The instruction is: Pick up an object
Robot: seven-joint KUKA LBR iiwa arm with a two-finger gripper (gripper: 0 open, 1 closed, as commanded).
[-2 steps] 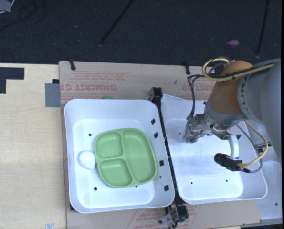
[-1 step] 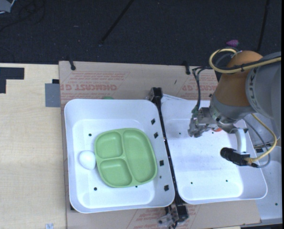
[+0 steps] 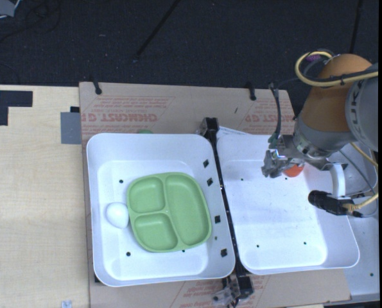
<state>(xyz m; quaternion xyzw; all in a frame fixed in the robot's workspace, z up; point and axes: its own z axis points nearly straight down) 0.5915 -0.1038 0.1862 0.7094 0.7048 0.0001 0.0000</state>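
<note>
1. Landmark: the black divider (image 3: pixel 217 191) between the two bins. Left of it sits the left bin (image 3: pixel 107 262), holding a white ball (image 3: pixel 117 214) that touches the left edge of a green three-compartment plate (image 3: pixel 169 210). The plate lies close to the divider. Nothing is near the arm on that side.
2. Right of the divider is the right bin (image 3: pixel 287 249). Its floor is mostly bare. The gripper (image 3: pixel 277 165) is over the far part of this bin, well right of the divider.
3. Task thing, my read: a small orange-red object (image 3: pixel 295 169) just right of the gripper and touching or partly hidden by it. Too small to tell what it is.
4. Jaw state: cannot tell. The fingertips blur into the gripper body at this slant. Cannot confirm the object is between them, so no grasp is claimed.
5. Step in hand, as a judgement: at or just around the grasp attempt on the orange-red object, gripper low in the bin.
6. Next move calls for a straight lift, then a check that the object leaves the floor with the gripper. If it stays down, re-centre to the right, further from the divider, and retry.
</note>
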